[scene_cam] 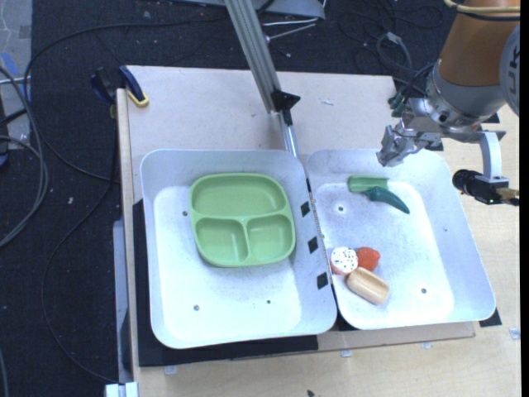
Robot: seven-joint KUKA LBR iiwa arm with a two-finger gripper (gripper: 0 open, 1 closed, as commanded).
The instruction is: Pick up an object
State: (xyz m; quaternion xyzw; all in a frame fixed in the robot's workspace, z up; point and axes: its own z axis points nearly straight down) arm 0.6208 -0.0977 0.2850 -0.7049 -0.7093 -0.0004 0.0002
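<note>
Gripper (393,154) hangs over the far edge of the right bin (463,246), arm (479,48) coming in from the right side w/ orange band above the wrist. Can't tell whether it's apart or together; tips are a small dark cluster at this angle, and you see nothing caught in them. It touches no object; whether tips sit above the bin rim or on it, can't tell. Step, as you'd judge it: approach/pre-grasp, nothing picked yet. Candidates, all in right bin: green pepper-shaped toy (378,190) near the far edge, just inward of the gripper, lying flat, long axis running toward the bin's right edge. Near the bin's left edge, toward the near corner: white dotted round piece (344,260), red piece (367,258) touching it, tan sausage-shaped piece (367,286) just below, all three bunched together. Left bin (165,304) holds a green divided plate (243,219), roughly centre. Next move, your call: closest target is the green toy; you'd need a short shift inward from the far edge, tips set across its narrow width, then descent to the bin floor. Bunched trio looks harder, neighbours crowd each grasp.
</note>
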